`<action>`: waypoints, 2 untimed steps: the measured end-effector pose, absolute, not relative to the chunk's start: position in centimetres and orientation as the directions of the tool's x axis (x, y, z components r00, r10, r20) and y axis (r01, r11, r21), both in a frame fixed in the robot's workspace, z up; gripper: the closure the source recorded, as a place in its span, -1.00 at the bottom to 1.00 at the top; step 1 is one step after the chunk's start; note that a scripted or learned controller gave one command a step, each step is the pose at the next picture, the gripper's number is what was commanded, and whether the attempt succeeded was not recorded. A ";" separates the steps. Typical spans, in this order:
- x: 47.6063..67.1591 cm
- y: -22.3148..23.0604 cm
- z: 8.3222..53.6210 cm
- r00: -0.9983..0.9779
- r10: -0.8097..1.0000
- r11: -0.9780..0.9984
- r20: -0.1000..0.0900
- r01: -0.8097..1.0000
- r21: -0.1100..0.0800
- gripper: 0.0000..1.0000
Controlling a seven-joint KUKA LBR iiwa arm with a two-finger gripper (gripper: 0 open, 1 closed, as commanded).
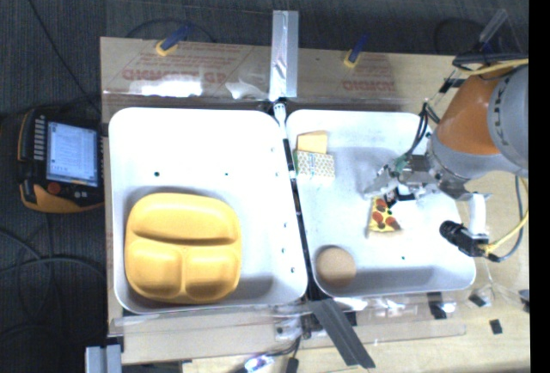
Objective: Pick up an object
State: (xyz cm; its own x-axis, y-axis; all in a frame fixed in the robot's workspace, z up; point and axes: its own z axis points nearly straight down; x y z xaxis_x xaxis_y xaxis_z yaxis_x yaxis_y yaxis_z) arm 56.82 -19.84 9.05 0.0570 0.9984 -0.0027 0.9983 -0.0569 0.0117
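The tabletop (412, 70) carries two white bins. The left bin (172, 131) holds a big yellow bun (182, 246) low in its left half. The right bin (361, 126) holds a block (313, 154) at its top left, a brown ball (335, 263) near its bottom left, and a pizza slice (384, 217) right of centre. The arm (481, 126) reaches in from the right. Its gripper (397, 180) sits just above the pizza slice; whether the fingers are released or clenched cannot be told.
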 end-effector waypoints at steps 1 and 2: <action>57.0 -19.7 10.0 0.056 0.998 -0.056 -0.001 0.998 0.014 1.00; 55.9 -15.4 19.3 0.117 0.993 -0.117 0.000 0.993 -0.003 1.00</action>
